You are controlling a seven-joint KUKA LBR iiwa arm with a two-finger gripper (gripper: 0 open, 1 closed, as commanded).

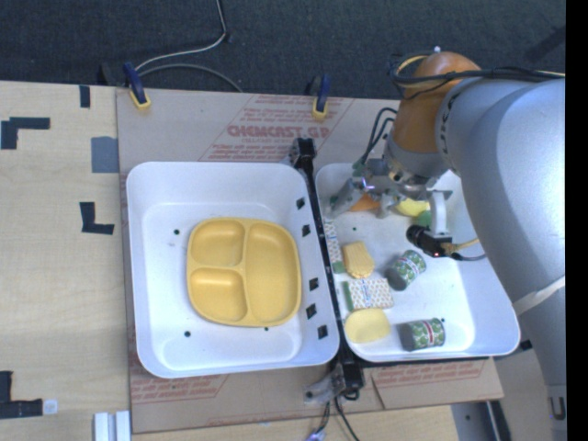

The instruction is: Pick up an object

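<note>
Objects (370,294) litter the right bin (478,324) on brown cardboard (266,127); gripper (372,189) finger state unclear.

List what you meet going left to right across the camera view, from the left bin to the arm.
Left bin → yellow divided plate → divider between the bins → yellow block → tilted green can → grey arm.

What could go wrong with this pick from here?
The claw sits low at the right bin's far corner, near the divider wall, so it may bump that wall. The small items lie crowded together; closing may catch two or knock a can rolling.
</note>
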